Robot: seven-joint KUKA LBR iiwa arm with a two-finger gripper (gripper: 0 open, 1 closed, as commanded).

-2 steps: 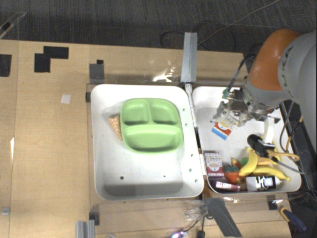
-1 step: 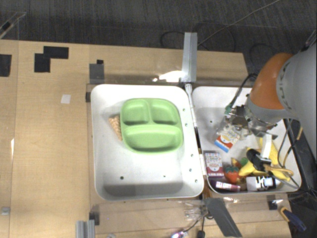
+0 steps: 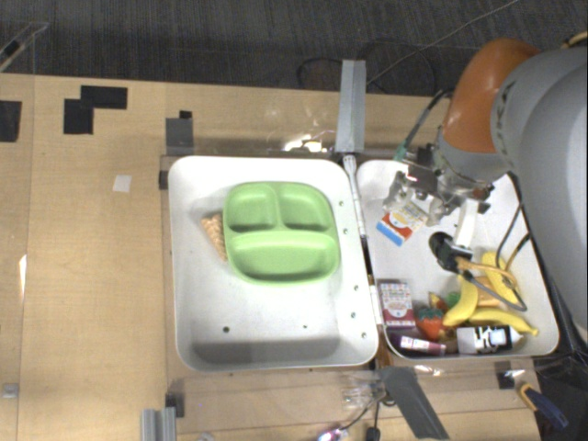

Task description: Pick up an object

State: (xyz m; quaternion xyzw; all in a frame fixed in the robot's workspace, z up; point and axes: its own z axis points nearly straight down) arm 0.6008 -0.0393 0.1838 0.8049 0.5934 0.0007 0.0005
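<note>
My gripper [image 3: 411,202] hangs low over the back left part of the right bin [image 3: 548,324]. Just below and in front of it lies a small white packet with red and blue markings [image 3: 396,227]; I cannot tell whether the two touch. Toward the bin's front right lies a bunch of yellow bananas [image 3: 485,299]. A black and white bottle [image 3: 483,339] lies at the front edge. Also at the front are a small pink-patterned box [image 3: 393,300], a red and green item [image 3: 428,321] and a dark red tube [image 3: 421,344].
The left bin [image 3: 266,333] holds a green divided plate [image 3: 279,231] with a tan, grainy item [image 3: 213,234] sticking out at its left edge. A metal divider [image 3: 353,108] stands between the bins at the back. The grey arm [image 3: 542,108] covers the right bin's back right.
</note>
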